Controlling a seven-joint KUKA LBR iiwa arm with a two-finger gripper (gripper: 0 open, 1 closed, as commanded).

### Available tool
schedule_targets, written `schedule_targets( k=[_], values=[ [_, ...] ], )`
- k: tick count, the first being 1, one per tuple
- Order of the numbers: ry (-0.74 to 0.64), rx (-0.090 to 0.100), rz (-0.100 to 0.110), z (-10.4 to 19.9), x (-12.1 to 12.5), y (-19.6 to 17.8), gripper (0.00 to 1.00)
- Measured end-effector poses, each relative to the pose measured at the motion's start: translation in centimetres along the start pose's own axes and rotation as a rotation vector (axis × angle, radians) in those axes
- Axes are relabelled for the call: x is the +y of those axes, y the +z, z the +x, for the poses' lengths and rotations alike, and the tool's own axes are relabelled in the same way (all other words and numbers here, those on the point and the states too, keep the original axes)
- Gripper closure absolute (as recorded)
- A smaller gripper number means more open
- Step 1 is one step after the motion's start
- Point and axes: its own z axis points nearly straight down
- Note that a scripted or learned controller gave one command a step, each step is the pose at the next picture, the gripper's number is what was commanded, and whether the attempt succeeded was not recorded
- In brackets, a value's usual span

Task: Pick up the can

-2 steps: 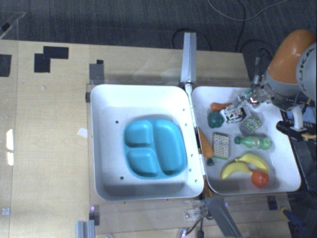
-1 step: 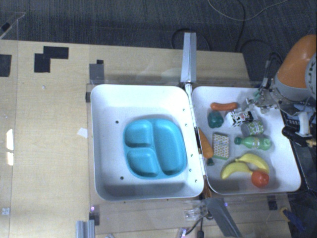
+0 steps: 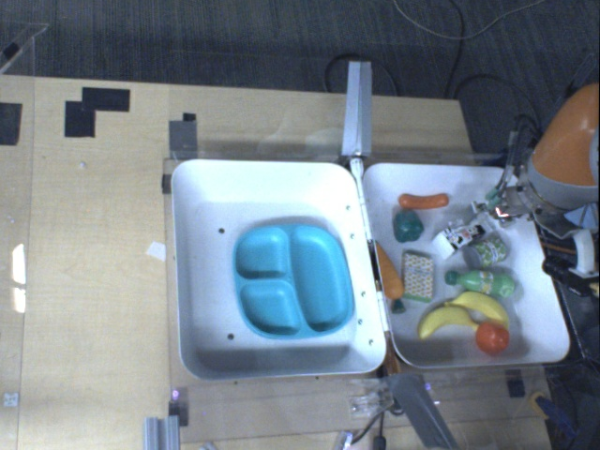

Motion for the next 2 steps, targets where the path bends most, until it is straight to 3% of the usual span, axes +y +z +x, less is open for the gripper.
schedule_targets(
  k=[1, 2],
  values=[
    [-0.019, -0.009, 0.004, 1.5, 0.4, 0.0, 0.0],
    [0.249, 0.007, 0.035, 2.6, 2.3, 1.7, 0.0]
  ],
)
